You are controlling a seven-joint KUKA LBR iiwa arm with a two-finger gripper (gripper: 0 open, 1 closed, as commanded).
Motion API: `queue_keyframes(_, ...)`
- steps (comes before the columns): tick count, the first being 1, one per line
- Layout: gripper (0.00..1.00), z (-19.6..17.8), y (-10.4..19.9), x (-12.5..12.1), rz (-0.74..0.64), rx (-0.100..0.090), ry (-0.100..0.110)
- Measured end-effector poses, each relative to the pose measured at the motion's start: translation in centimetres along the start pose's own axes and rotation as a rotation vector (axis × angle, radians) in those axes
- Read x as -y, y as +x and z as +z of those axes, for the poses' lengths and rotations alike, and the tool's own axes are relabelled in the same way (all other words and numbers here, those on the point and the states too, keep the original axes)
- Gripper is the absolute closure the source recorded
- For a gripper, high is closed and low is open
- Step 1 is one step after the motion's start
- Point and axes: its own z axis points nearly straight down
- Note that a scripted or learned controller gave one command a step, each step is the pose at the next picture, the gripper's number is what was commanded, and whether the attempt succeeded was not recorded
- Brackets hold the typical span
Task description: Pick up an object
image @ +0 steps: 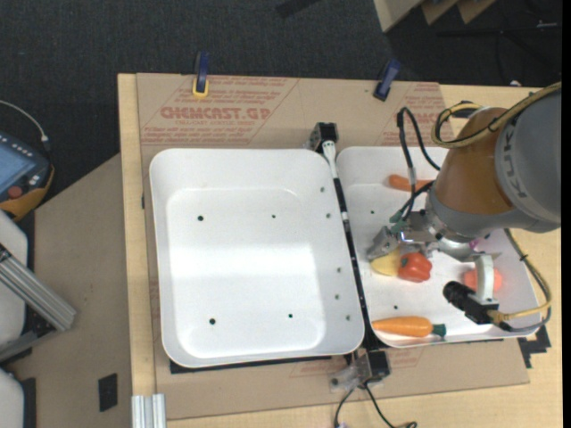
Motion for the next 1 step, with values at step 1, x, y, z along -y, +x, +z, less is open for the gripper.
queue_keyframes(1,1.0,-1.08,0.07,-0.57,-0.003,0.003,-0.012)
